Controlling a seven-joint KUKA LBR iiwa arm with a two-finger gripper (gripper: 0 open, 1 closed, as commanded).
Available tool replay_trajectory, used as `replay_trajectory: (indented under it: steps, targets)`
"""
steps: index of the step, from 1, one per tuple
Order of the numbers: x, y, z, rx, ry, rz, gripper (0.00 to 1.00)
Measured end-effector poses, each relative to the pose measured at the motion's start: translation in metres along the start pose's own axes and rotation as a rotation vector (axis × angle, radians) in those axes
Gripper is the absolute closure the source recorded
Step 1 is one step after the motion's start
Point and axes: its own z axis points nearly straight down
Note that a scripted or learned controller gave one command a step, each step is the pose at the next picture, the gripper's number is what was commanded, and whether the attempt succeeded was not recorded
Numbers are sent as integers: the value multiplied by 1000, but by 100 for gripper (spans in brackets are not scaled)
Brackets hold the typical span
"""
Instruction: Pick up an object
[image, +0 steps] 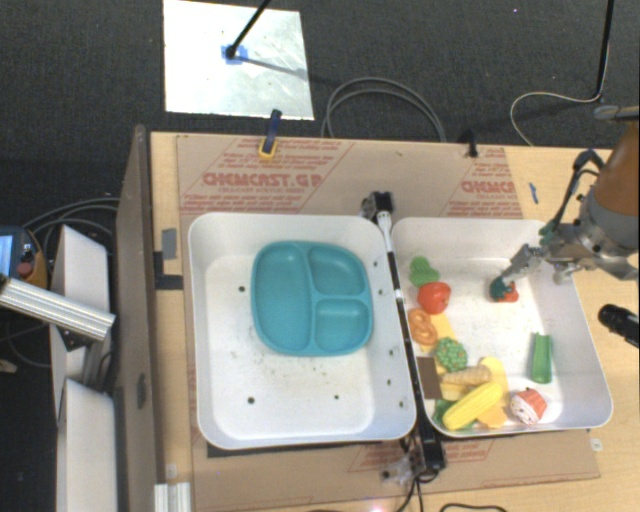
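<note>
hovering over the right bin

my gripper (522, 266) sits low over the right bin (590, 345), near its far side; whether it is wide, narrow or gripping anything, i cannot tell. just beside its tip lies a small dark green and red toy (502, 290) on the bin floor. other toy foods crowd the near left corner: a red tomato (434, 296), a yellow corn cob (473, 404), a green pickle (541, 357). a teal divided plate (311, 298) rests in the left bin (230, 400).
</note>
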Motion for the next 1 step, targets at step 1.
replay_trajectory:
  steps: [1]
  targets:
    - [-10, 24, 102, 5, 2, -3, 0]
